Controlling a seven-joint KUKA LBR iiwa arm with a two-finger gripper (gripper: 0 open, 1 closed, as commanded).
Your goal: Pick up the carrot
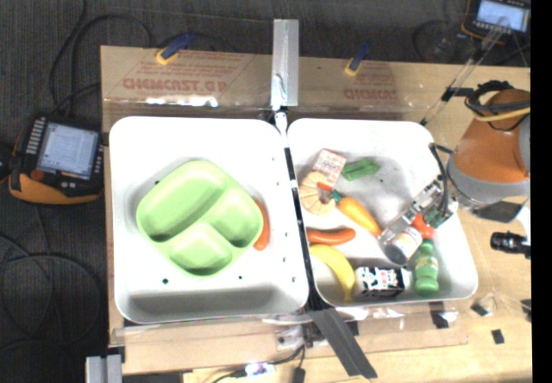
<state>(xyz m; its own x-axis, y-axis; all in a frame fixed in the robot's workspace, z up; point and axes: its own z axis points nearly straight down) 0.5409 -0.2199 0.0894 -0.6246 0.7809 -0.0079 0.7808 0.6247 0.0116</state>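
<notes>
The carrot (pixel 357 214), orange with a small green top, lies slantwise in the middle of the right bin (pixel 379 133). Its tip points toward the front right. My gripper (pixel 426 209) hangs low over the bin's right side, a short way to the right of the carrot and apart from it. Just in front of the gripper lies a silver can (pixel 398 244) with a small red piece (pixel 421 227) beside it. Nothing of the carrot is between the fingers.
The right bin also holds a pink-and-tan box (pixel 328 167), a green piece (pixel 360 169), an orange-red pepper (pixel 332 235), a banana (pixel 336 267), a small milk carton (pixel 379 280) and a green bottle (pixel 425 273). A green divided plate (pixel 198 216) lies in the left bin, an orange item (pixel 262 227) at its edge.
</notes>
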